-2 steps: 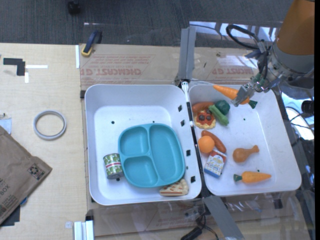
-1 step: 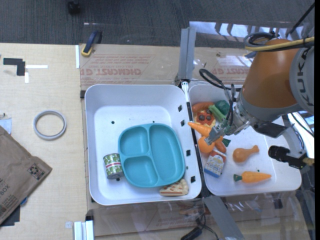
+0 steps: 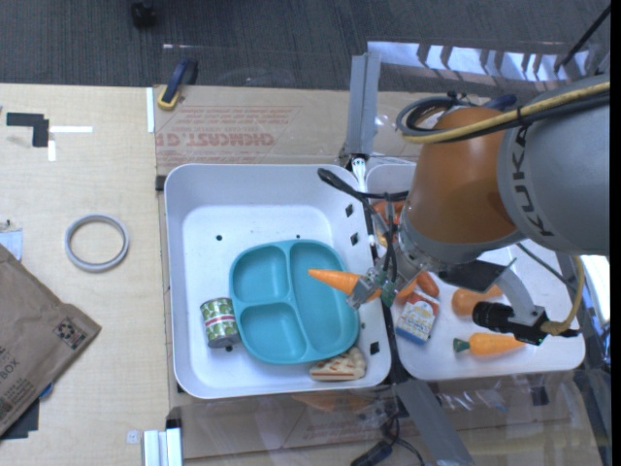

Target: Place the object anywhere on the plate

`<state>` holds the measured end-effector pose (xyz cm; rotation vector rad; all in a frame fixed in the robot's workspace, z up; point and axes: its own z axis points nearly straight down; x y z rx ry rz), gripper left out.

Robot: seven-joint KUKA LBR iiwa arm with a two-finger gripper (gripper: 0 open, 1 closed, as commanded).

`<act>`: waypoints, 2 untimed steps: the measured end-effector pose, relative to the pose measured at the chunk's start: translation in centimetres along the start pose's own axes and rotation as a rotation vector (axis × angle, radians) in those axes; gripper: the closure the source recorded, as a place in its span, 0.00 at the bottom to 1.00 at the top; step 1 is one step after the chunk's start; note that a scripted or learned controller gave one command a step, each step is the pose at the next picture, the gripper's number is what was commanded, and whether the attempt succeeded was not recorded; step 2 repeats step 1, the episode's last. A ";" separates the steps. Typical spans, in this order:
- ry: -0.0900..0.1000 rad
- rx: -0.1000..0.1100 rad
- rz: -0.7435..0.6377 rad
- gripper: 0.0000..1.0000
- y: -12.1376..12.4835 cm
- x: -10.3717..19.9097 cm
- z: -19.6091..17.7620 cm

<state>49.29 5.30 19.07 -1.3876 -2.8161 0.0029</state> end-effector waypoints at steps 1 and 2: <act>0.000 0.000 0.000 0.00 0.0 0.0 0.0; 0.000 0.000 0.000 0.00 0.0 0.0 0.0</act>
